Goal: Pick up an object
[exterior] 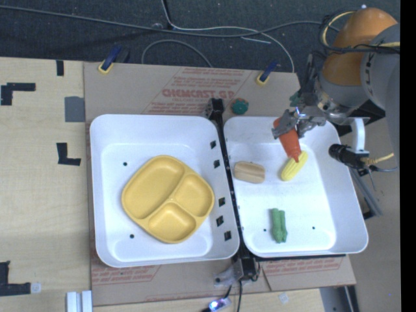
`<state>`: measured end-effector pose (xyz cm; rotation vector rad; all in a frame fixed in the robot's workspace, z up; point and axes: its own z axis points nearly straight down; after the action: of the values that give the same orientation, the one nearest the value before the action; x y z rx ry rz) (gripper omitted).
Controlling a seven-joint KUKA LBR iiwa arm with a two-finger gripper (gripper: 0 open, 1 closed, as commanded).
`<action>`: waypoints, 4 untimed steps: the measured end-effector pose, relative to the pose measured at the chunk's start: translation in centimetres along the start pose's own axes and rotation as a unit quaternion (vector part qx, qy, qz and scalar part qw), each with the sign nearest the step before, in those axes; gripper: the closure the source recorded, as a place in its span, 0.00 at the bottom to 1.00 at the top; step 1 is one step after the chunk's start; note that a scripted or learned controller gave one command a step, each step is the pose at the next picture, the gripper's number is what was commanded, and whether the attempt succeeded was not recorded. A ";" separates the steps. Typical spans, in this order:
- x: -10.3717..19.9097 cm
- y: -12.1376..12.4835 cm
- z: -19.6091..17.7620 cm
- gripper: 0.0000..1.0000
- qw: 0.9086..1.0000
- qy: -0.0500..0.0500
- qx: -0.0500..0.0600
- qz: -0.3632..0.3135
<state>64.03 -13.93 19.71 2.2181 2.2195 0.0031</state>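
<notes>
Because the carrot (pixel 290 142) hangs from my gripper (pixel 294 123) over the right bin (pixel 325 239)'s far end, I judge the fingers are clamped on its upper end, leaving it dangling. Its long axis runs from upper left to lower right, the lower tip pointing at the corn (pixel 293 166) just beneath.

Carrot (pixel 290 141): orange-red, elongated, tilted, near the right bin's (pixel 325 239) upper edge, its upper end at the gripper (pixel 294 121). Corn cob (pixel 293 166): yellow, lying diagonally, touching the carrot's lower end. Bread roll (pixel 249 171): tan, oval, lying flat near the bin's left wall. Green vegetable (pixel 278 225): elongated, lying lengthwise toward the bin's lower edge.
</notes>
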 end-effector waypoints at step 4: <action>15.1 0.2 -2.2 1.00 1.000 0.001 0.004 -0.003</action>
<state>64.16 1.19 21.90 2.2171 2.2302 -0.0024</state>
